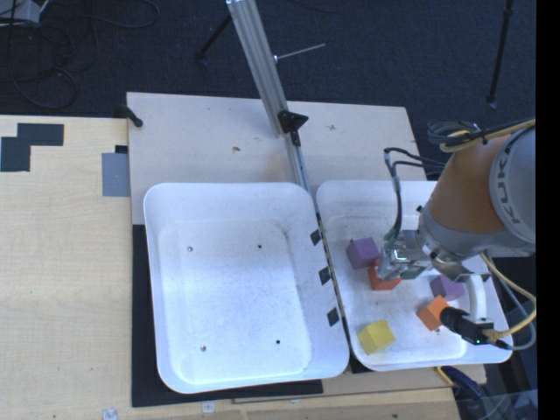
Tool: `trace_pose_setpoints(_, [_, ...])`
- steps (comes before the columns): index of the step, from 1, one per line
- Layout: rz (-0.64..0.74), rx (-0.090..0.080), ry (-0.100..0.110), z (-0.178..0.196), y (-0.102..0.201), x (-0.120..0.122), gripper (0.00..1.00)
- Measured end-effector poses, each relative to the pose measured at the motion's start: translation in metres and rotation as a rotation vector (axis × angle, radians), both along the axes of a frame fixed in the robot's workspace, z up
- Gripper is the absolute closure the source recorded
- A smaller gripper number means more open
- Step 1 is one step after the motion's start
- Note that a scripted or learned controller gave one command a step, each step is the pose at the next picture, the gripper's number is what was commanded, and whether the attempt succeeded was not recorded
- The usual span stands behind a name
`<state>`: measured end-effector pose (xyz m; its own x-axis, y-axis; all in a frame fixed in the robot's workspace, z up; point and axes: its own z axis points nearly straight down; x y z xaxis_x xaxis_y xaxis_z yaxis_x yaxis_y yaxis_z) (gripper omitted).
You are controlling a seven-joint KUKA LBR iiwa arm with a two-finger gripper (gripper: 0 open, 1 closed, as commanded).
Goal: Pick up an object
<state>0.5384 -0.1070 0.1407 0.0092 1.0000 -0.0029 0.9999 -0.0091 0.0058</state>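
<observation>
The gripper [395,261] is down low in the right bin [337,201], right over a red block [382,278] that pokes out from under its tip on the near side. How wide it stands, or whether the block is actually caught in it, I cannot tell — the metal of the tool covers the contact point, so a hold on the block is not something to claim.

The main risk, as I judge it, comes from crowding. A purple block [361,252] sits just to the left of the tool and seems to touch or nearly touch the red one. If the tool closes slightly off-centre it could pinch a corner of the red block, which would twist out as the arm [477,201] lifts, or it could wedge against the purple block and shove both aside.

Other pieces lie close by: a smaller purple block [448,287] just to the tool's right, partly hidden by the wrist, an orange block [431,313] nearer the camera on that same side, and a yellow block [376,336] nearest of all, well in front of the tool. A sideways drift on the way up could knock the small purple one.

The left bin [175,201] lies well off to the tool's left — no trouble expected there.
</observation>
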Motion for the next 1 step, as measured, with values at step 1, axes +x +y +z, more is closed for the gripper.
trace_pose_setpoints(1, [0.01, 0.003, 0.005, 0.034, 0.0054, 0.0067, 0.0])
